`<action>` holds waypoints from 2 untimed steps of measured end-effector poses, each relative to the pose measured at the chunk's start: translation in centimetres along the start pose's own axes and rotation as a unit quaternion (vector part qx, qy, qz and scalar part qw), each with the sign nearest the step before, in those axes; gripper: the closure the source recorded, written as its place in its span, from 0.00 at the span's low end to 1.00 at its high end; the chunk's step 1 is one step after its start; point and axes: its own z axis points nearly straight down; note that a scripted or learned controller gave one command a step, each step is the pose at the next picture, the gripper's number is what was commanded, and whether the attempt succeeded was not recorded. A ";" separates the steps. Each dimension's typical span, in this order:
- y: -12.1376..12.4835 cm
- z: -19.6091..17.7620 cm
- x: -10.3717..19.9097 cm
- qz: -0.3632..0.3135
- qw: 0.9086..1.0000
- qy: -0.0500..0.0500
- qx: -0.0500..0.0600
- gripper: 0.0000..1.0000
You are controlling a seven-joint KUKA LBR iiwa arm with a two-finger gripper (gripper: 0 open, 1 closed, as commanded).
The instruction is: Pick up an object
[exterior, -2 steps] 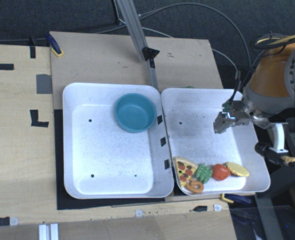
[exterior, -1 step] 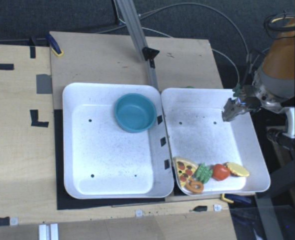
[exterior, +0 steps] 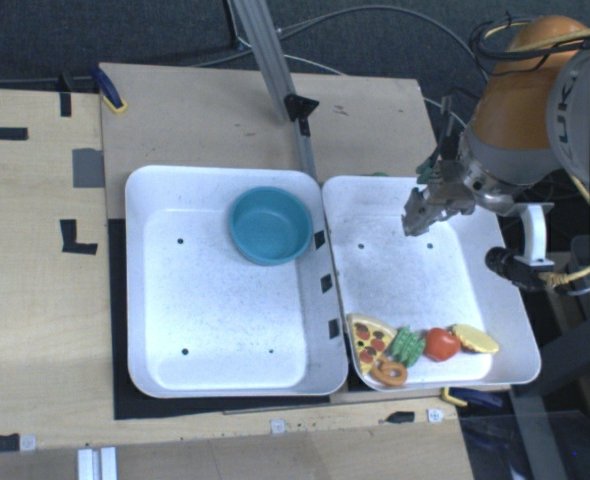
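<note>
We saw the gripper (exterior: 418, 223) hanging over the far part of the right bin (exterior: 445, 278); we could not tell its state. Along that bin's near edge lay 4 toy foods: pizza slice (exterior: 371, 336), green piece (exterior: 407, 345), tomato (exterior: 441, 344), yellow piece (exterior: 474, 339). A blue bowl (exterior: 270, 225) sat in the left bin (exterior: 175, 298).

A robotics lab: a grey-and-orange industrial arm (exterior: 520, 118) reaches over a plywood tabletop (exterior: 35, 268) marked with black tape, two white bins (exterior: 155, 268) side by side, loose cables (exterior: 375, 13) behind.
</note>
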 end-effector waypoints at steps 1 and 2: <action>0.8 0.9 5.7 0.001 1.000 0.000 0.000 1.00; 2.7 2.4 9.9 0.001 1.000 0.000 0.001 1.00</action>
